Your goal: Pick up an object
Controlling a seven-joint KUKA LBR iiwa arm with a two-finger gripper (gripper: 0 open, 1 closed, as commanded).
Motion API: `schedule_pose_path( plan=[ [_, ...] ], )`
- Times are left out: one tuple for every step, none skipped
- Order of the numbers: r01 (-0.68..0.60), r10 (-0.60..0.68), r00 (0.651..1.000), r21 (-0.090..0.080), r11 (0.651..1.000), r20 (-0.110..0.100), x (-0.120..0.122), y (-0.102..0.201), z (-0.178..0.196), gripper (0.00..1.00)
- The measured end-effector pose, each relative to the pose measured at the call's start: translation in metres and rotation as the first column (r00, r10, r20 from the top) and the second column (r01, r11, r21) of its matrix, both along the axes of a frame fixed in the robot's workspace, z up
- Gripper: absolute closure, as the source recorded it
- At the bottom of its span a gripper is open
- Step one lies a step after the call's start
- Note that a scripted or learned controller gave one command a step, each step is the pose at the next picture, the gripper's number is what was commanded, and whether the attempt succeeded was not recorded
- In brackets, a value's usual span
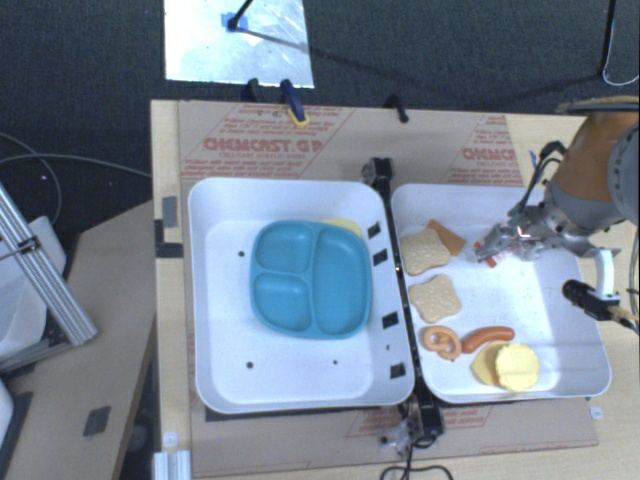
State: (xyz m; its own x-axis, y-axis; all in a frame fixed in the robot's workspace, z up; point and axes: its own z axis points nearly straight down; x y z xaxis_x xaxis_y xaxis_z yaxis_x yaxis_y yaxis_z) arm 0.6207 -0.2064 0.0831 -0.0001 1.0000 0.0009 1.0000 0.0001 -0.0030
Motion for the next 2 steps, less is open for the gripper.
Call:
schedule_pose_path(
  plan=[
    [0.000,0.000,1.000,-0.003,1.000,-0.003,0.046,-0.003,0.023,0.00],
    [0.001,-0.001,1.000,0.000,1.000,0.000,-0.011,0.000,0.000,0.00]
  ],
)
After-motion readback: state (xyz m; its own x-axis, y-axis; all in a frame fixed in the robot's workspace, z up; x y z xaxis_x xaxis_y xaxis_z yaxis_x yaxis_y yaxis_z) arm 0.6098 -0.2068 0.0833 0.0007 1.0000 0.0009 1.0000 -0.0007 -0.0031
